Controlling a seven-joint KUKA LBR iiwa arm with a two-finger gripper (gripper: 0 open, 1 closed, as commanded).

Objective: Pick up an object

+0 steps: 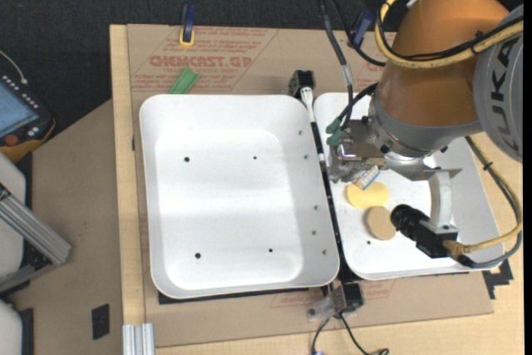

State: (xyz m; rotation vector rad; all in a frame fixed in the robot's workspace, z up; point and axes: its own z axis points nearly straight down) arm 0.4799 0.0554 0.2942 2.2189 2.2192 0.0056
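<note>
Over the right bin [465, 258] the arm [440, 54] hangs low, its big orange band and grey wrist blocking much of that bin from above. Below the wrist sits the gripper [353, 166], down near the bin's left wall, close to the divide between the two bins. Whether it is spread or closed I cannot tell; the wrist body covers too much.

Just beneath and to the right lies a pale yellow object [367, 195], flat on the bin floor, and touching its lower edge a tan round object [380, 223]. A small blue-and-white item [366, 176] peeks out right at the gripper, partly hidden. Nothing is visibly between the gripper's tips.

A black cylindrical fitting [420, 230] on the arm's cabling lies just beside the tan piece, crowding it from the right. Yellow and black cables [482, 244] loop around the wrist.

Left bin [162, 179] sits bare white with small dark dots. A green strip [184, 81] and a blue-yellow clamp [188, 27] rest on the cardboard [249, 54] behind.
</note>
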